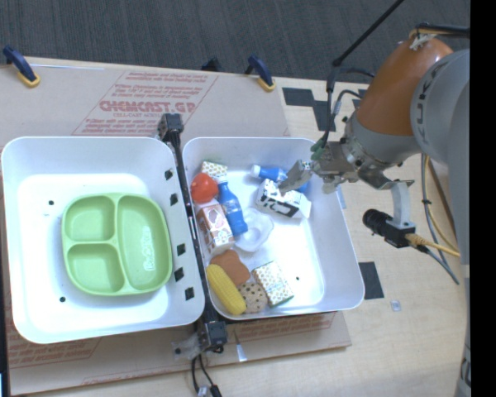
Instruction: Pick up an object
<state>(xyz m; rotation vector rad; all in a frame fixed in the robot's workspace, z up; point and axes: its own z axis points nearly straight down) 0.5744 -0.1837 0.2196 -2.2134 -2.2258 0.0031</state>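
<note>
My gripper [300, 175] hangs over the back right part of the right bin [335, 255], the grey arm with its orange band reaching in from the right. Just below and left of it lies a black and white packet [281, 202]. A small blue and white item [268, 173] sits right beside it on the left. Further left in the same bin are a blue bottle [231, 210], a red ball [203, 188] and a snack packet [214, 225]. I cannot make out anything held in the gripper.
A yellow corn cob [226, 289], a brown bun [231, 265] and patterned boxes [274, 284] fill the right bin's front. A clear cup [253, 233] lies mid-bin. The left bin [21, 222] holds a green divided plate [116, 242]. A black divider clip [171, 126] sits between the bins.
</note>
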